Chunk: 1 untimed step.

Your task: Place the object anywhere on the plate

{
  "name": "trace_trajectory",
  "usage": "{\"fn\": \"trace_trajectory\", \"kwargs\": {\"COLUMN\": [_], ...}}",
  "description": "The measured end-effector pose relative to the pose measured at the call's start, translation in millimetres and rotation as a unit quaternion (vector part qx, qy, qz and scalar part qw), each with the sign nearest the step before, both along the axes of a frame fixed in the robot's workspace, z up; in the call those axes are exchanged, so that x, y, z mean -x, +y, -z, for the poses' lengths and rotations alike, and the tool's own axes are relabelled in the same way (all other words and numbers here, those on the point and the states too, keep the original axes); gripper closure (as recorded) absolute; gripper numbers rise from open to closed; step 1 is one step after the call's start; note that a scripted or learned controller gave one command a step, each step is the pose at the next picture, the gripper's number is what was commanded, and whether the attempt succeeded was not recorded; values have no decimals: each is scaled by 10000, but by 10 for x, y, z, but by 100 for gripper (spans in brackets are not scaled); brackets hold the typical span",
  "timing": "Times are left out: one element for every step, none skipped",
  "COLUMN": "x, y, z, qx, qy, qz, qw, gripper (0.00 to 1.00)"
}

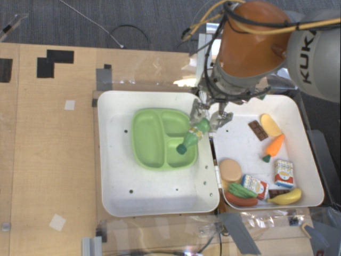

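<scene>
While the grey arm (298, 41) with its orange band reaches in from the right, two shallow white bins sit side by side on the wooden bench (48, 159). Within the left bin (122, 196) lies a green plate (152, 140) divided into compartments; the right bin (306, 143) holds assorted toy foods, among them a carrot (274, 145), a banana (287, 197), a round bun (231, 169), a small carton (284, 173) and a brown bar (258, 130). Over the plate's right edge, near the wall shared by both bins, hangs the gripper (209, 120), its two fingers closed on the pale top of a small green bottle (191, 139). That bottle slants down and to the left, its dark cap lying over the plate's lower right compartment; whether it touches the surface cannot be told. By these signs the step in hand appears to be the placing itself, carrying being largely done. Next, the move likely calls for a short descent, if any gap remains, followed by opening the fingers so that the bottle settles inside the rim and does not roll off toward the bin floor.
</scene>
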<state>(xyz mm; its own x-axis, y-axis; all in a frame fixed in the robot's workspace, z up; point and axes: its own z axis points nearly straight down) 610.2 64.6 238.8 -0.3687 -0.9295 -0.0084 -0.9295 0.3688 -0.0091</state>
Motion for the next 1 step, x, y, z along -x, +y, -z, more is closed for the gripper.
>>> {"fn": "trace_trajectory", "kwargs": {"x": [2], "y": [-11], "z": [11], "qx": [2], "qy": [9], "qz": [10], "qw": [10000], "gripper": [0]}}
